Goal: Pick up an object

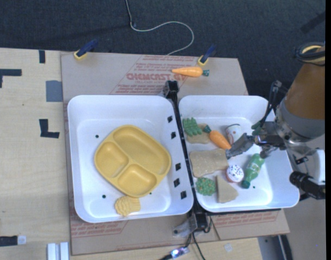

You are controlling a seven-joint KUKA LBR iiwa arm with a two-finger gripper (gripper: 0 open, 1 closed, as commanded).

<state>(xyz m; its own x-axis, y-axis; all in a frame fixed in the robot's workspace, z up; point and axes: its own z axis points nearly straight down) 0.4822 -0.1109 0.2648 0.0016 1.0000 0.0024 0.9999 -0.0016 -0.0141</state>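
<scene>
My gripper [246,153] hangs over the right bin [273,198], open, with nothing between its fingers. A green bottle [252,168] lies just below it, next to a white and red round toy [235,172]. To the gripper's left lie an orange carrot [219,140] and a small metal can [233,130]. A tan bread slice [207,162], a bread wedge [226,190] and two green vegetable pieces [192,127] [205,186] fill the bin's left half.
The left bin [78,145] holds a yellow divided plate [132,160] and a small yellow waffle-like piece [127,205]. A second carrot [188,72] lies on the cardboard behind the bins. A black divider [179,145] runs between the bins.
</scene>
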